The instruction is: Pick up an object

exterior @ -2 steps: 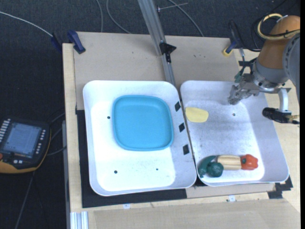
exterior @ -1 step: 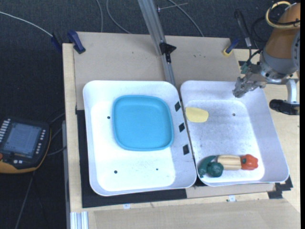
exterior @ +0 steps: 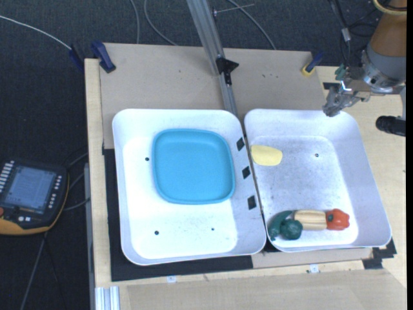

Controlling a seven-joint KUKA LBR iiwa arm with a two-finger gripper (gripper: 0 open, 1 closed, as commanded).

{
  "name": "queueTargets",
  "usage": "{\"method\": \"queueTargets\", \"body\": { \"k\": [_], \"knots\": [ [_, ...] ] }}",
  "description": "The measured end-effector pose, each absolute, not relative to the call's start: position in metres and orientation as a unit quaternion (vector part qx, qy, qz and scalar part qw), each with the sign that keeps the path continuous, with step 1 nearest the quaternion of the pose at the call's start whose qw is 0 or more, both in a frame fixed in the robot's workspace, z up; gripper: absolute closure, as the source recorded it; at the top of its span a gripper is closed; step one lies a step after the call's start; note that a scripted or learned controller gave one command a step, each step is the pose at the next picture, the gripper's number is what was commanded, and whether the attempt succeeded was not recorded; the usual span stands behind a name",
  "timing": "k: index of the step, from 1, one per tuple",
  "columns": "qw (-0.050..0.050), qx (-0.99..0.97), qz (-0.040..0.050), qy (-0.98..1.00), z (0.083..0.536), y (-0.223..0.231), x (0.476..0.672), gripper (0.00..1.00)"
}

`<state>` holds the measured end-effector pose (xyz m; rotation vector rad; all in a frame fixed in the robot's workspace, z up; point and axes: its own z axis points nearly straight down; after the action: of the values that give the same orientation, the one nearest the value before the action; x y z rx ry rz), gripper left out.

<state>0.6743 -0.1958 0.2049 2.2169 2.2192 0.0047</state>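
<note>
The gripper (exterior: 333, 106) hung over the far right corner of the right bin (exterior: 361, 148), just at the rim, with the arm (exterior: 387, 37) behind it. Whether it was spread or pressed together could not be told at this size and angle. Nothing was seen held.

Judged step: approach, before any descent. To do it well, one target should be fixed first. The yellow piece (exterior: 266, 155) looked the better candidate: it lay alone, forward and to the left of the gripper, close to the bin's left wall, with bare floor around it on the other sides. The wall side could crowd a finger, so closing along the wall line seemed safer than across it.

The other objects lay well apart from the gripper, at the near edge of the same bin, almost straight forward of it: a green piece (exterior: 286, 227), a tan piece (exterior: 310, 219) and a red piece (exterior: 337, 219), touching in a row. Picking from that cluster risked nudging neighbours or a grip on two at once.

The blue plate (exterior: 193, 166) sat in the left bin (exterior: 132, 192), further left still; flat, likely poor to pinch.
</note>
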Motion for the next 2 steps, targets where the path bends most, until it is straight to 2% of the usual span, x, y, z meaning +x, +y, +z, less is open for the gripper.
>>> {"method": "queueTargets", "body": {
  "k": [1,2],
  "knots": [
    [0.002,0.707,0.0014,0.707,0.262,-0.192,0.666,1.0],
    [0.001,0.707,0.0006,0.707,0.278,-0.192,0.667,1.0]
  ]
}}
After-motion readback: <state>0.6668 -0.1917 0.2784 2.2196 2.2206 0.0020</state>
